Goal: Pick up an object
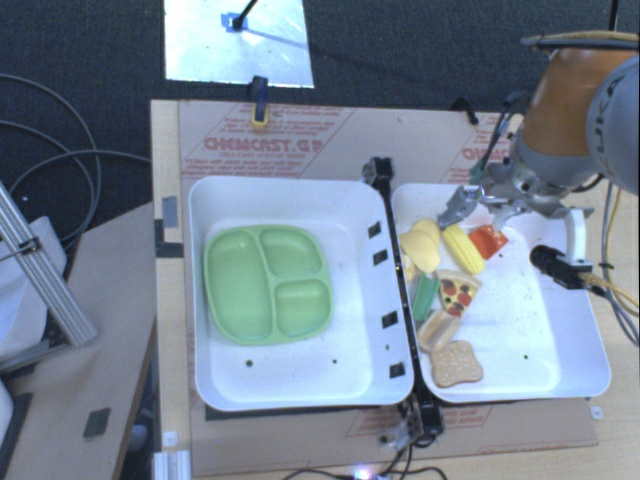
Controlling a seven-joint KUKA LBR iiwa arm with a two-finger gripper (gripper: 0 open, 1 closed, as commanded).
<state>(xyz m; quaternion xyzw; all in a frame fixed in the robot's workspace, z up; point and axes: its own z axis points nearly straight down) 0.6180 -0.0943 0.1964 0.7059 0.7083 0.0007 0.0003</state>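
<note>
Arm (pixel 575 108): grey with an orange band; it comes in at the upper right of the frame, over the top of the right bin.
Gripper (pixel 462 206): low at the top of the right bin, just above the toy food; I cannot tell how it is set, and I see nothing held in it.
Right bin (pixel 560 368): white and shallow; all the toy food sits in its left part.
Toy food: a pale yellow piece (pixel 420 245) at the upper left of the pile; a bright yellow piece (pixel 462 248) just beside it; a red piece (pixel 488 240) touching that one on its right; a green piece (pixel 424 294) below; a pizza slice (pixel 457 293) with red dots beside the green one; a tan piece (pixel 436 330) under the slice; a brown toast (pixel 457 364) lowest of all.
Left bin (pixel 230 368): white; it holds a green tray (pixel 268 284) with three parts, lying flat in the middle left of the frame.
</note>
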